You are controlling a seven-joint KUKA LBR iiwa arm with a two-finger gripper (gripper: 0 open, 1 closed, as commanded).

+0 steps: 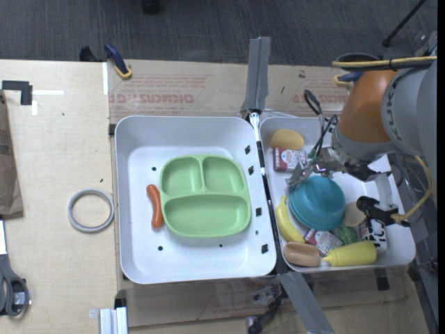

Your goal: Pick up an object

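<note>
My gripper (304, 174) hangs low in the right bin (400, 256), at the upper left rim of a blue bowl (318, 202). Whether it touches the bowl is unclear. Around the bowl lie a banana (285, 223), a red box (285, 158), a yellow-tan round item (287, 139), a hot dog bun (301, 255) and a yellow bottle (350, 254). The grey arm with its orange band (367, 106) covers the bin's upper right part.
The left bin (132, 256) holds a green divided plate (206, 195) and an orange sausage (155, 205) beside it. A grey ring (90, 209) lies on the bench at the left. A metal divider (258, 75) stands between the bins at the back.
</note>
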